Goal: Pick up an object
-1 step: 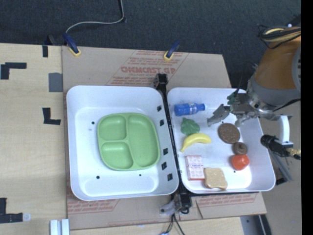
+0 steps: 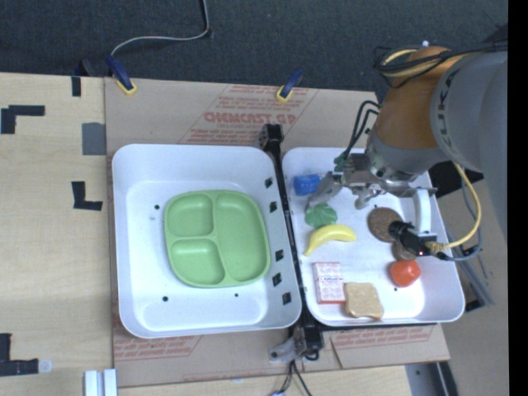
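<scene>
Camera view: claw (image 2: 337, 186) above blue block (image 2: 307, 184), green toy (image 2: 321, 215); finger spread unclear, cannot tell. Likely risk: crowding, glancing off, nudging banana (image 2: 331, 237).

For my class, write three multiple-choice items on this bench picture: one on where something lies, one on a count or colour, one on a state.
1. Where does the green divided plate lie?
A. in the left bin
B. in the right bin
C. on the cardboard outside both bins

2. How many compartments does that plate have?
A. two
B. three
C. five

3. How does the banana stand to the gripper?
A. clamped in it
B. lying on the bin floor, apart from it
C. hanging above the bin

Answers:
1 A: the plate rests on the floor of the left bin.
2 B: two smaller sections on its left side and one long one on its right.
3 B: the banana lies in the right bin below the green toy, with the gripper farther up.
</scene>
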Controlling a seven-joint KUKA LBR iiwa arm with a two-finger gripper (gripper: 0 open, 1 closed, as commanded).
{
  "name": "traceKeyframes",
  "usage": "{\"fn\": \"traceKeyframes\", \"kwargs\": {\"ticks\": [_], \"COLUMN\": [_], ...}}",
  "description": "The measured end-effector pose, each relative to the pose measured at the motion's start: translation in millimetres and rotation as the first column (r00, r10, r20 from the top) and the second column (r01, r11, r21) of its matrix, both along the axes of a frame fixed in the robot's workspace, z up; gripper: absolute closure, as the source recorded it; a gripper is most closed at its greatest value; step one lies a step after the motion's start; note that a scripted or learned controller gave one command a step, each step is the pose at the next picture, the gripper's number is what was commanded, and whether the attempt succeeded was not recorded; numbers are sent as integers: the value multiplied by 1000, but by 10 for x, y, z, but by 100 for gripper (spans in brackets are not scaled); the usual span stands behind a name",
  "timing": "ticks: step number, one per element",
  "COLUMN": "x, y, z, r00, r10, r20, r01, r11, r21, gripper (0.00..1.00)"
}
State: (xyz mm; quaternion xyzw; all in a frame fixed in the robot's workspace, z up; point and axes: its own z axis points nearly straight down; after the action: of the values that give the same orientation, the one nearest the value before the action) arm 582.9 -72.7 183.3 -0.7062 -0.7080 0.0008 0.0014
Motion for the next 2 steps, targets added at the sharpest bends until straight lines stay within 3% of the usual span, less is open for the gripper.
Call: {"fn": "traceKeyframes", "kwargs": {"ticks": [1,2], "x": [75,-208], "y": [-219,-235], "z": [-660,-937], "r00": [1000,1000], "r10": [-2,-2], "r20": [0,1], "r01": [2,2], "r11": [1000,1000], "r21": [-1,-1], "gripper": [0,0]}}
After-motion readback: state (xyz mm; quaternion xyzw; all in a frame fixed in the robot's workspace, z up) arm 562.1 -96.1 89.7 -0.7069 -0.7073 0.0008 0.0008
